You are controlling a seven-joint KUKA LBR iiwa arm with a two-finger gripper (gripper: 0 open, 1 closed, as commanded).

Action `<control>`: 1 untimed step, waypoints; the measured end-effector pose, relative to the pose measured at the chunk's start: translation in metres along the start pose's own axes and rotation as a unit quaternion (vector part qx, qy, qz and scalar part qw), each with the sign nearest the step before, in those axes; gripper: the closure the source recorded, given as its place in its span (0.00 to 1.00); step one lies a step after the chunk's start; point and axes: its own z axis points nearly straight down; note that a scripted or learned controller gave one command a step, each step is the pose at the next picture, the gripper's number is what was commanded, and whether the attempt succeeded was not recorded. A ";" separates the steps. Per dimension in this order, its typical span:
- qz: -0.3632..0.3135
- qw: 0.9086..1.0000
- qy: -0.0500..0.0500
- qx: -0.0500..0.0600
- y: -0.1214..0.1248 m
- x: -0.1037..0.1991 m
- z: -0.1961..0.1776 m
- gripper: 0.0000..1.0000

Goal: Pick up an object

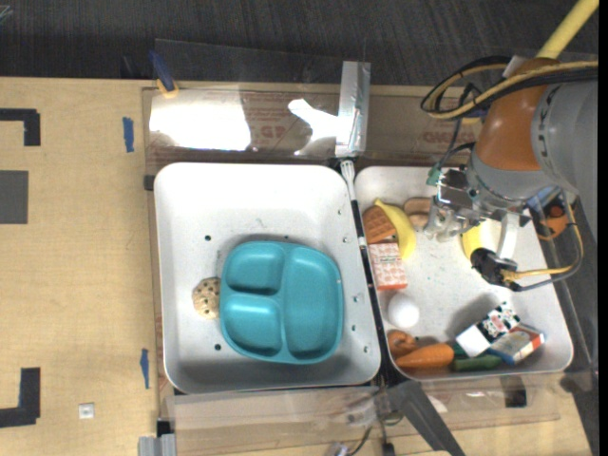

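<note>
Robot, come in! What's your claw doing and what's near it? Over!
Gripper low over the right bin, grip hard to make out. Banana just beside it, not picked up. Waffle and pink carton crowd the banana.

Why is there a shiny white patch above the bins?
In the camera view, light bounces off the clear plastic sheet behind the left bin, making white glare that washes out what lies under it; the teal divided plate throws a soft shadow on that bin's floor, and small items in the right bin look a bit blurry.
</note>
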 end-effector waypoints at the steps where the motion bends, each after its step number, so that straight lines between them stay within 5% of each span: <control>1: -0.093 0.996 0.000 -0.004 0.054 0.020 -0.015 0.00</control>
